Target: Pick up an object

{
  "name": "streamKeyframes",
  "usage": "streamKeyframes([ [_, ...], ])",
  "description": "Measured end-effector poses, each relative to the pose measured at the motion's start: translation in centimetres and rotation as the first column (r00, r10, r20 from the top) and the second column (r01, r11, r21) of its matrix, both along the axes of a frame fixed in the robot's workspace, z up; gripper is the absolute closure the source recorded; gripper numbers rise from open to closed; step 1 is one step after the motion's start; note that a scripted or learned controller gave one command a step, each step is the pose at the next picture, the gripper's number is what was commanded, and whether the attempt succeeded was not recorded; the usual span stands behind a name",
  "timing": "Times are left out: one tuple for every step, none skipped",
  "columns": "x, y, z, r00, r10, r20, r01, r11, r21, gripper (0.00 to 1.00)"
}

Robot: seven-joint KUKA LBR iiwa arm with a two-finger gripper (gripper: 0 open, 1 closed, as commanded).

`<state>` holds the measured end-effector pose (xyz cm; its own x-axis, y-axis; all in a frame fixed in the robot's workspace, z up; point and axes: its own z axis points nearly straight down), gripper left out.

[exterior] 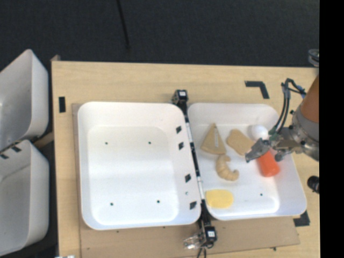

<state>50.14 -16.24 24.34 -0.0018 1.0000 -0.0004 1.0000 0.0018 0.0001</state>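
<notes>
The claw [267,150] hangs low in the right bin [285,198], right above the orange cylinder [269,165]. I cannot tell how wide it is. A tan cracker [238,141] lies beside it. Nothing is lifted yet.

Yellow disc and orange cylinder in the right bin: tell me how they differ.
The yellow disc is flat, round and pale; the orange cylinder is taller and vivid. The yellow disc lies near the bin's front-left corner; the orange cylinder sits beside the tool. Both lie in the right bin.

Light wooden bench [129,79]; two shallow white bins directly on it, left bin [91,160], right bin [285,198], touching.
</notes>
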Motion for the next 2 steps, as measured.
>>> streamKeyframes([
  [0.5, 5.6, -9.4, 1.0, 0.004, -0.008, -0.004, 1.0, 0.004, 0.0],
  [2.6, 3.7, -9.5, 1.0, -0.004, 0.002, 0.004, 1.0, -0.001, 0.0],
])
